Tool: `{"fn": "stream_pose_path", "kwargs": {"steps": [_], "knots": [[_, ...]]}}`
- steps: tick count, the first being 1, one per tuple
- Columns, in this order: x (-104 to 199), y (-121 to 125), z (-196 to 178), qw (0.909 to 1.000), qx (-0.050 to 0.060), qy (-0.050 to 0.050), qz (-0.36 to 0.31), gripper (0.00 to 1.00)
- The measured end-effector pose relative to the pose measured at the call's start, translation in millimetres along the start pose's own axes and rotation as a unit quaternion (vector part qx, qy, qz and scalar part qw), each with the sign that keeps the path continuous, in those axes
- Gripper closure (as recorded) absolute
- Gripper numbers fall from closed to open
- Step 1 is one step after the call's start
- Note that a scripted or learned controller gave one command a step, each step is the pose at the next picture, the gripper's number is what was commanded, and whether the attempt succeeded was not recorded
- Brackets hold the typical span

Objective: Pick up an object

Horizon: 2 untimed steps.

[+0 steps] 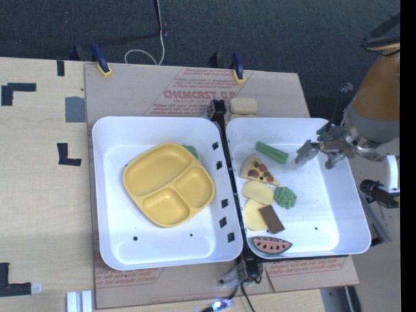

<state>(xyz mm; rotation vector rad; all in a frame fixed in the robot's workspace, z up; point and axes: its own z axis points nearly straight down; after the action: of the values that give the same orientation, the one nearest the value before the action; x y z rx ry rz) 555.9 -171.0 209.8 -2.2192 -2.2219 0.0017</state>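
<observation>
Lying in the right bin point(338, 194), toward its left half, toy food pieces: a green stick-shaped piece point(271, 152) uppermost; below it a pizza slice point(257, 170); a yellow lemon-shaped piece point(257, 192) just beside a green broccoli floret point(285, 197); a brown bar point(271, 218) resting on a second yellow piece point(253, 216); a watermelon slice point(271, 244) at the bin's lower edge.

Gripper point(316, 153): over the right bin's upper right, fingers spread, nothing between them, well apart from the green stick.

Left bin point(107, 194): one yellow divided plate point(169, 184), with a bit of green at its upper right edge.

Surface: both bins on a cardboard sheet point(188, 90) held by blue clamps point(101, 60), on a light wooden bench point(39, 194). Dark carpet point(260, 18) fills the upper frame, with a black cable point(157, 12).
</observation>
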Motion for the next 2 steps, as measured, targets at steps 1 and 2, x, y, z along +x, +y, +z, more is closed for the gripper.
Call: {"fn": "stream_pose_path", "kwargs": {"steps": [1, 2], "knots": [[1, 0, -10, 1.0000, 0.000, 0.000, -0.001, 1.00], [77, -13, -50, 1.0000, -0.002, 0.001, -0.004, 1.00]]}}
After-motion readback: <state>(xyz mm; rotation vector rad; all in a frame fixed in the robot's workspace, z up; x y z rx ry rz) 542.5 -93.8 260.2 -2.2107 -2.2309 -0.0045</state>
